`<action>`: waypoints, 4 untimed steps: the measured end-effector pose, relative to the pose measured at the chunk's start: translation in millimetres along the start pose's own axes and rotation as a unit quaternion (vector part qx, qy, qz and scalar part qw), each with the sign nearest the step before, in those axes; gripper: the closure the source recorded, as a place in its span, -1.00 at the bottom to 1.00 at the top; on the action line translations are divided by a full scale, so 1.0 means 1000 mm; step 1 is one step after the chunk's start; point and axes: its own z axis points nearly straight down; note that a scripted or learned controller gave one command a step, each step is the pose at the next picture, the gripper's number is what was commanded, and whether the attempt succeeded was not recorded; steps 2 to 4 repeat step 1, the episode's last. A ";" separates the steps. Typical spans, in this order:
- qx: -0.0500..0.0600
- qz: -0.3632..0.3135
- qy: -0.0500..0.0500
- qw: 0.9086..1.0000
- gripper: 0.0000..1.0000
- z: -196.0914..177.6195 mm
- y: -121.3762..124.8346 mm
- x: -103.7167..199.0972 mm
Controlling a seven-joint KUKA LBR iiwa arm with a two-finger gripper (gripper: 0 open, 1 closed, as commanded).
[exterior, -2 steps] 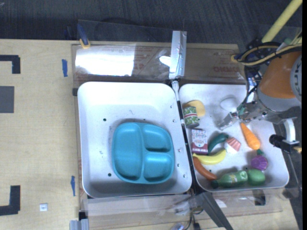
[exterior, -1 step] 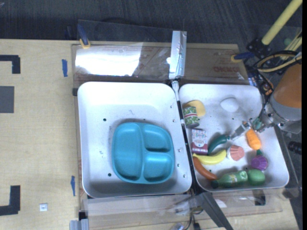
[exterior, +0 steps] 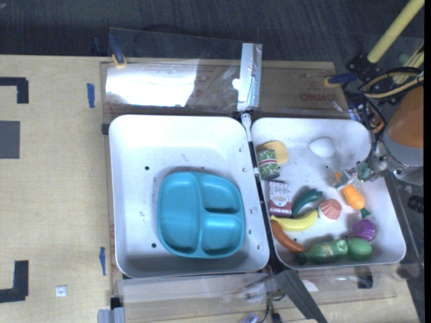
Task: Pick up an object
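I see the gripper (exterior: pixel 355 173) in the right bin (exterior: pixel 397 247), just above the toy carrot (exterior: pixel 353 196), whose long axis runs diagonally, but I cannot tell its grasp state.

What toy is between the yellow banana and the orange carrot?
In the camera view, a small pink toy lies between the banana and the carrot, in the right bin.
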 end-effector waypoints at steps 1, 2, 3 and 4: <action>0.005 0.100 0.001 0.995 1.00 -0.089 0.101 0.042; 0.005 0.100 0.001 0.995 1.00 -0.089 0.101 0.042; 0.005 0.100 0.001 0.995 1.00 -0.089 0.101 0.042; 0.005 0.100 0.001 0.995 1.00 -0.089 0.101 0.042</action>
